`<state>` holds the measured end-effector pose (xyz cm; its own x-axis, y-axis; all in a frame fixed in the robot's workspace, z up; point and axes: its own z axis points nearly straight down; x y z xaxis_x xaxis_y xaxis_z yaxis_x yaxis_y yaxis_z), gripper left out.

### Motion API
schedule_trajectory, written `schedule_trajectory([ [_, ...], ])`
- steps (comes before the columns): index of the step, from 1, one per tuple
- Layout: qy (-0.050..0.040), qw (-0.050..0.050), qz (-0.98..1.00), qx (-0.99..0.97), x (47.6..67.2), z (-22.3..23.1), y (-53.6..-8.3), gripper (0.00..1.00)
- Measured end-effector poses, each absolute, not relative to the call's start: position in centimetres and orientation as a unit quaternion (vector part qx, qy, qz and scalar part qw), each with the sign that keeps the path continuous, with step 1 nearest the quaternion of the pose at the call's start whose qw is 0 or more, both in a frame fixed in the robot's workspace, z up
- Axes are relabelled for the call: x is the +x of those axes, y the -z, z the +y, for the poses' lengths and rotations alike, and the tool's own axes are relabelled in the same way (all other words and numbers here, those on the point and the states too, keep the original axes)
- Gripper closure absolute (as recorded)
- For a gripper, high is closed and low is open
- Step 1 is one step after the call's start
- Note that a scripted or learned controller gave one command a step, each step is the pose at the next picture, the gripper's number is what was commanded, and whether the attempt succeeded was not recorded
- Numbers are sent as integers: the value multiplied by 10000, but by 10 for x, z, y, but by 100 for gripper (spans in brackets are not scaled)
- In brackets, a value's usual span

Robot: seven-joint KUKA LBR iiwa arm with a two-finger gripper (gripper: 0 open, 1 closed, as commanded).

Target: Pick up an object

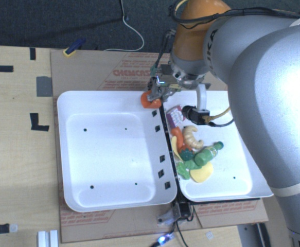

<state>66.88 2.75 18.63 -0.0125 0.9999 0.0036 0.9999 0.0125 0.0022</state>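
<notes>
Now hand (158, 90) over bin divider, orange object (150, 101) directly beneath, touching.

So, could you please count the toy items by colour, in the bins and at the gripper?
Orange-red: 2, one at the gripper over the far rim of the left bin, one carrot-like piece
Purple: 1 packet
Tan: 1 curved piece
Green: 2, a bottle and a dark leafy piece
Yellow: 1
Total: 7; the heap in the right bin overlaps, so some may be hidden.
</notes>
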Motion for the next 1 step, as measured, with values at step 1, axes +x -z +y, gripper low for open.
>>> schedule_trajectory([
  [1, 2, 2, -7080, -7062, 668, 19, -202, 100],
])
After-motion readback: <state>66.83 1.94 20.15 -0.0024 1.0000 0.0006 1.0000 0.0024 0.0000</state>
